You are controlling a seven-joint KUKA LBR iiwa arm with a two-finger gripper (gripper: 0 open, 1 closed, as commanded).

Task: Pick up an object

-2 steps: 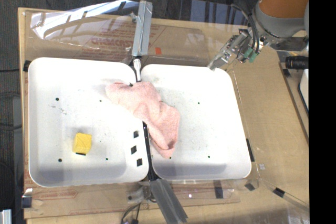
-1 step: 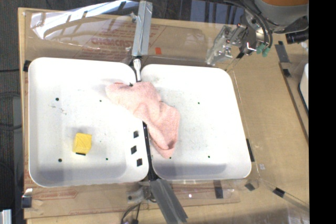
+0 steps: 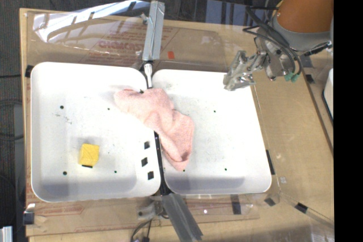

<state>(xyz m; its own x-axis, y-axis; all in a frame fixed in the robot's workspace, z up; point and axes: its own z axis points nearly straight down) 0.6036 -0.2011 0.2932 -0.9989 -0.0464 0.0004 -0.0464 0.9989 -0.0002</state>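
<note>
From above the bench, the gripper (image 3: 235,77) hangs over the far right corner of the right bin (image 3: 249,122), close to that bin's back rim, with the grey arm (image 3: 303,0) and its orange band reaching in behind it from the right. Nothing sits between its fingers; beyond that I cannot tell whether they are spread or closed, since they blur together at this slant.

Well to the gripper's left and a little nearer the camera lies a pink cloth (image 3: 159,122), crumpled, draped across the divide where the two bins meet. Its upper part rests in the left bin (image 3: 51,122) and its lower fold trails down into the right bin. It is apart from the gripper, not touching it.

Far off to the gripper's left, in the near part of the left bin, sits a small yellow block (image 3: 89,155), alone on the white floor and well apart from the cloth.
</note>
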